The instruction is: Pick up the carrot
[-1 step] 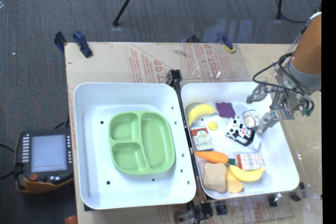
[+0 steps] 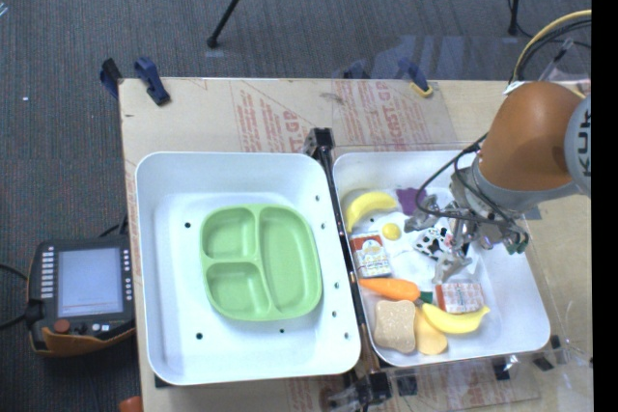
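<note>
Camera view: looks down at a slant on a table (image 2: 241,106) bearing 2 shallow white bins side by side.
Left bin: the left bin (image 2: 159,304) carries a green divided plate (image 2: 261,262) with 3 compartments.
Right bin: the right bin (image 2: 526,309) carries a crowd of toy foods, packed close.
Carrot: the carrot (image 2: 389,288) lies flat and almost level near the right bin's left wall, toward its near edge, with its thicker end to the left and its tip to the right.
Neighbours: a small red carton (image 2: 371,256) sits just beside it on the far side, a bread slice (image 2: 394,324) just beside it on the near side, and a yellow banana (image 2: 454,318) near its tip; another banana (image 2: 371,206) lies by the far left corner.
Tool: the tool (image 2: 454,251) hangs over the middle of the right bin, apart from the carrot and to its right; whether it is spread or pressed together cannot be told from this angle, and nothing is seen pinched in it.
Handling: the carrot looks like a light, stiff plastic toy, smooth and tapered, so it would likely slip toward the thin end under a squeeze.
Hold: across the thick middle seems best, the fingers set on its far and near sides, where the carton and bread leave little room.
</note>
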You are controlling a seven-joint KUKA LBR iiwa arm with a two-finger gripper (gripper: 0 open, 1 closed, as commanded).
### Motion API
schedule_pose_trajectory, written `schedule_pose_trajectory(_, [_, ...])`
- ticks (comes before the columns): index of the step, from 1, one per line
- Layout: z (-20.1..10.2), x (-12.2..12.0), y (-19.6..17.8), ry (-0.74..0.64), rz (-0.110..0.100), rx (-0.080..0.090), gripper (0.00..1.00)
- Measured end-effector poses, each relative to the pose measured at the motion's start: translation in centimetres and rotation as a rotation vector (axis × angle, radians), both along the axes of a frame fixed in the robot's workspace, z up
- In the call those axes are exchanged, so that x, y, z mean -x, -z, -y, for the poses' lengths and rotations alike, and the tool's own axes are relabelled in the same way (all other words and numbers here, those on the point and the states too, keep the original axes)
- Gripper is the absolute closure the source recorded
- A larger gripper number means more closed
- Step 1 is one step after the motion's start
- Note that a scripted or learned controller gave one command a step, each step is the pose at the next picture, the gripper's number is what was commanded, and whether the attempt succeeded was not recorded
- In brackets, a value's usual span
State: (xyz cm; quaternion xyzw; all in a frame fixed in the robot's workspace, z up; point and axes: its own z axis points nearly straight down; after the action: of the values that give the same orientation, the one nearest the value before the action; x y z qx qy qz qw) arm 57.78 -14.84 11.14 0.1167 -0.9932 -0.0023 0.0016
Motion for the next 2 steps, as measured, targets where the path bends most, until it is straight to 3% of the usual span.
schedule_pose_trajectory(1, [-5.6, 7.3, -2.1, -0.029, 0.004, 0.001, 0.00])
schedule_pose_trajectory(2, [-6.2, 8.8, 2.0, 0.136, 0.011, 0.004, 0.00])
